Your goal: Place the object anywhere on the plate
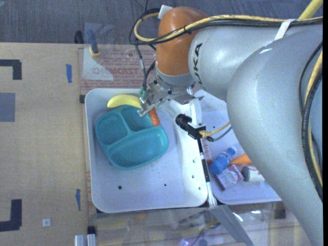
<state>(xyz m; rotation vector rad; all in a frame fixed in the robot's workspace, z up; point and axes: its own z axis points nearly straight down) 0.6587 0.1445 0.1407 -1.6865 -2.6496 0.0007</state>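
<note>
A teal divided plate [130,137] lies in the left white bin [138,196]. A yellow banana [123,102] rests just beyond the plate's far rim. My gripper [147,108] hangs over the plate's far right edge, close to the banana's right end. A small orange object [154,118] sits right below the fingertips at the plate's rim; whether the fingers grip it is not visible.
The right bin [246,196] holds a blue bottle [223,162], an orange item [242,160] and a small packet [230,177]. A black cable connector [185,123] hangs over the divider between the bins. The big grey arm covers most of the right bin.
</note>
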